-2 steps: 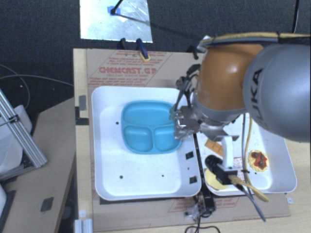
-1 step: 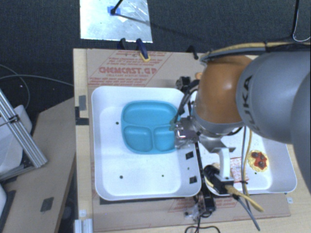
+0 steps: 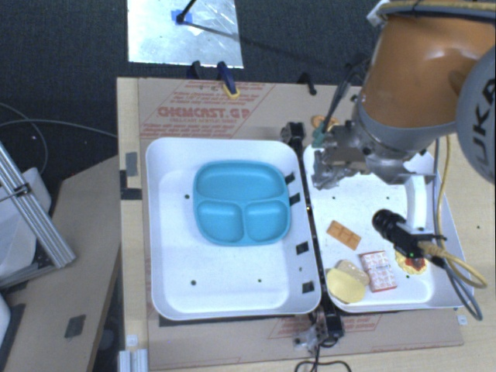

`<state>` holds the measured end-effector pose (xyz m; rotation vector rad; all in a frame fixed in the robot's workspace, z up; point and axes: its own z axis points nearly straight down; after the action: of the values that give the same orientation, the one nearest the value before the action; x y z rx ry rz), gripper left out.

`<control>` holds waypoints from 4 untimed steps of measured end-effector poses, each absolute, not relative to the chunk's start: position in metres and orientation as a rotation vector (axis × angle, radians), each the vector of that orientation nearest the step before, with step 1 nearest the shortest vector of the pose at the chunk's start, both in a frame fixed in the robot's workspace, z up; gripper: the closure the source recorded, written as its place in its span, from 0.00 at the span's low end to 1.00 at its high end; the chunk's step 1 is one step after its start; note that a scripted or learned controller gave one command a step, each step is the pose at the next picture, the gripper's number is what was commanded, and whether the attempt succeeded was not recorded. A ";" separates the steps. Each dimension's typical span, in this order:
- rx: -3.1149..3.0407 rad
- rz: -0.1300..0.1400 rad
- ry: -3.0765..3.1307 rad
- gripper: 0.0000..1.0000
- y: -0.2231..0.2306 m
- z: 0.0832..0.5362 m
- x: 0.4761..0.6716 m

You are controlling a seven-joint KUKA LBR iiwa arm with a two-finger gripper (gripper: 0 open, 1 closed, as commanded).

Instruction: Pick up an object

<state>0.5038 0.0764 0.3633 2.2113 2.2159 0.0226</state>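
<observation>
Nothing is lifted yet. The end effector [image 3: 329, 169] hangs over the far left corner of the right bin [image 3: 434, 297]; whether it is wide or narrow, I cannot tell. The candidates (a brown cracker [image 3: 343, 234], a pink wafer block [image 3: 378, 270], a pale yellow piece [image 3: 346, 284]) lie near the bin's front, well apart from it. The left bin [image 3: 167, 285] holds a blue divided plate [image 3: 241, 203].

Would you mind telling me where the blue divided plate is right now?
The blue divided plate lies in the left white bin, near its middle, across the divider from the right bin.
</observation>
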 end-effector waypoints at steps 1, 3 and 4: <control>2.216 0.004 2.225 0.00 0.078 0.356 0.502; 2.219 0.002 2.223 0.00 0.173 0.080 0.486; 2.216 0.006 2.227 0.00 0.198 0.084 0.577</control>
<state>0.5774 0.1984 0.0841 2.2157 2.2266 0.0058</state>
